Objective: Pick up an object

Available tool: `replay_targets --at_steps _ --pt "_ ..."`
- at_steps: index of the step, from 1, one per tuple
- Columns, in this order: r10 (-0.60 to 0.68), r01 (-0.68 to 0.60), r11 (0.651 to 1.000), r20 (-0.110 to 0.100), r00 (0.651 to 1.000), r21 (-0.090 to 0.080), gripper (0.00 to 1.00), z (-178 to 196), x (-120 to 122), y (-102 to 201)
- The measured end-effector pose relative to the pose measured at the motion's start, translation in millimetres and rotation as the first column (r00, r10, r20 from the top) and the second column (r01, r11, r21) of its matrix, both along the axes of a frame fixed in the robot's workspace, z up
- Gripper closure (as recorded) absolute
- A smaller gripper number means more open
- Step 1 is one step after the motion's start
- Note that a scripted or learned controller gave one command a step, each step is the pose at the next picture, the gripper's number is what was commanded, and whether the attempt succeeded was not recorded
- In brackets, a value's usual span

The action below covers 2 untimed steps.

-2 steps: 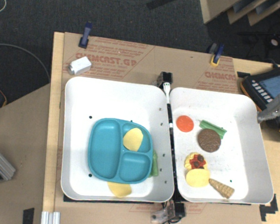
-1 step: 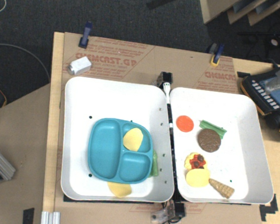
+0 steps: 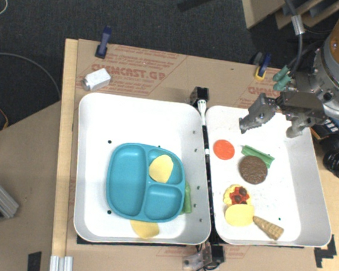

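The gripper (image 3: 276, 121) hangs above the far edge of the right bin (image 3: 316, 179), with its two fingers (image 3: 255, 116) spread apart and nothing between them. The left finger points down toward the far left corner of that bin and the right finger sits near its far right side. The right bin carries several small items. An orange disc (image 3: 223, 149) lies near the bin's left edge, just below the left finger. A green strip (image 3: 257, 153) lies beside the disc toward the middle, and a brown round patty (image 3: 254, 169) lies just in front of the strip, touching or nearly touching it. Nearer the front edge, a red and yellow piece (image 3: 237, 195) sits just behind a yellow round piece (image 3: 239, 215), the two touching. A tan cone (image 3: 268, 228) lies on its side near the front edge, just right of the yellow round piece. The left bin (image 3: 98, 124) holds a blue divided plate (image 3: 137, 183) at its middle. A yellow slice (image 3: 161, 168) rests in the plate's far right compartment. Another yellow slice (image 3: 144, 228) lies on the bin floor at the plate's front edge, partly under it.
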State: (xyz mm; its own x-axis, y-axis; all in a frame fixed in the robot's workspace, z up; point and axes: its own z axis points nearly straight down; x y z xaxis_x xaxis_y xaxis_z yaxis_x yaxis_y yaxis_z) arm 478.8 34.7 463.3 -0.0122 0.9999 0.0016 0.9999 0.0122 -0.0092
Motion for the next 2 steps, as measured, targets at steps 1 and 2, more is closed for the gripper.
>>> replay_targets --at_steps 1,2 --pt "-0.004 0.004 1.0 0.0 1.0 -0.002 0.0 -71.7 -0.4 75.0" --pt "-0.012 0.012 1.0 0.012 1.0 -0.001 1.0 -56.7 1.1 70.6"
